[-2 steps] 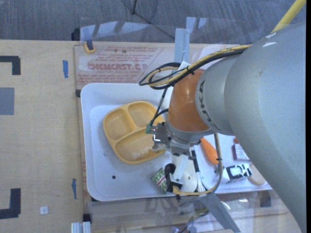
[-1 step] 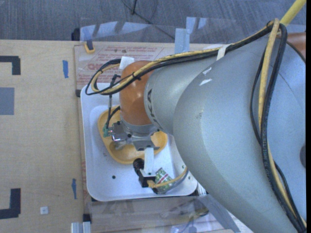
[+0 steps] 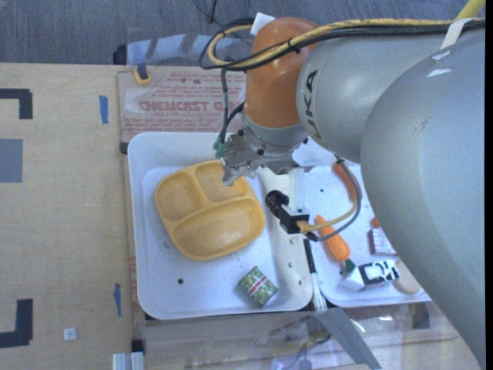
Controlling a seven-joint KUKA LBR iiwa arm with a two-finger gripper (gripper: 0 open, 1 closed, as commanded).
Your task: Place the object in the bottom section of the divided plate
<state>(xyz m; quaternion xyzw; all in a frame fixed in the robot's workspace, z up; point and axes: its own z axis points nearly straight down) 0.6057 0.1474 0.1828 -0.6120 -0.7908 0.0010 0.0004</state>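
Observation:
A yellow divided plate (image 3: pixel 209 231) lies in the left bin (image 3: pixel 154 284), with two small sections at the back and one large section toward the front. All three sections look bare. My gripper (image 3: pixel 230 176) hangs over the plate's back right small section, close to its rim. Nothing shows at its tip. A small green patterned can (image 3: pixel 258 286) lies on its side near the left bin's front edge, in front of the plate and well apart from the gripper.
In the right bin (image 3: pixel 327 195) lie an orange carrot (image 3: pixel 337 243), a white and black carton (image 3: pixel 375 273) and a reddish packet (image 3: pixel 380 241). The arm's large grey body covers most of that bin. A cardboard sheet (image 3: pixel 177 106) lies behind the bins.

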